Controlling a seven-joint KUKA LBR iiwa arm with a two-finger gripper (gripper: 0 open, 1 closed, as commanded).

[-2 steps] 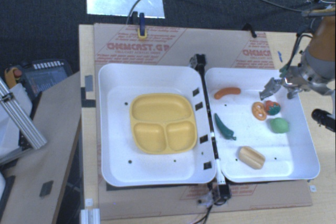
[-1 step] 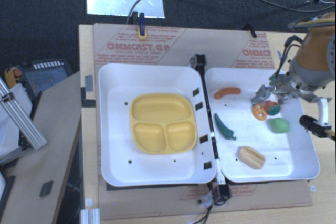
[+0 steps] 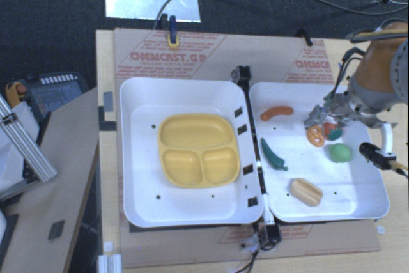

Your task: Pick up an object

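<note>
In the right bin (image 3: 358, 201) lie an orange-red sausage (image 3: 277, 113), a dark green pepper (image 3: 273, 155), a tan bread roll (image 3: 305, 192) and a green round piece (image 3: 340, 152). An orange piece (image 3: 316, 136) and a small red piece (image 3: 333, 132) lie close together near the bin's far right. My gripper (image 3: 321, 117) hangs right over these two, its tip just above the orange piece. The frame does not show whether it touches either one. The grey arm with its orange band (image 3: 377, 70) comes in from the right.
The left bin (image 3: 137, 137) bears a yellow three-compartment tray (image 3: 195, 150). A black divider (image 3: 250, 137) runs between the bins. A black part (image 3: 374, 155) of the arm juts over the right bin's right rim. Cables cross the dark floor behind the bench.
</note>
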